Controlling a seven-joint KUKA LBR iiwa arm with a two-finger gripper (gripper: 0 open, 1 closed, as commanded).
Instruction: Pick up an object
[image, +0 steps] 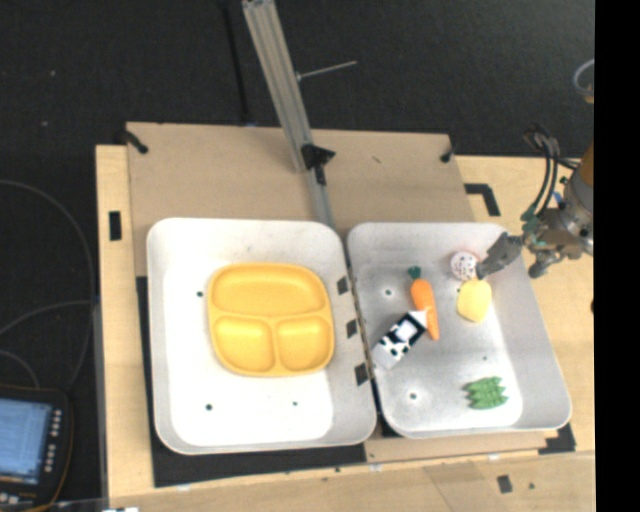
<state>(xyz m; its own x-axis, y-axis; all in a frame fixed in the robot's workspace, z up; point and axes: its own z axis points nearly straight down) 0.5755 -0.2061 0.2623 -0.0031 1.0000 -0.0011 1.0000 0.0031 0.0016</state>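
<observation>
Claw over the right bin's far edge

The gripper (520, 255) hangs spread and unladen beside a glossy yellow lemon (474, 301), a smooth tapered carrot (424, 302) to the left.

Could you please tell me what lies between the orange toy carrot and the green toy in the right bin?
In the camera view, nothing: bare white bin floor separates the orange toy carrot from the green toy.

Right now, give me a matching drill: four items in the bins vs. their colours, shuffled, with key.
Column 1:
1. divided tray
2. carrot
3. cow toy
4. leafy piece

Column 2:
A. green
B. black and white
C. yellow
D. orange

Pairs: 1-C, 2-D, 3-B, 4-A
</observation>
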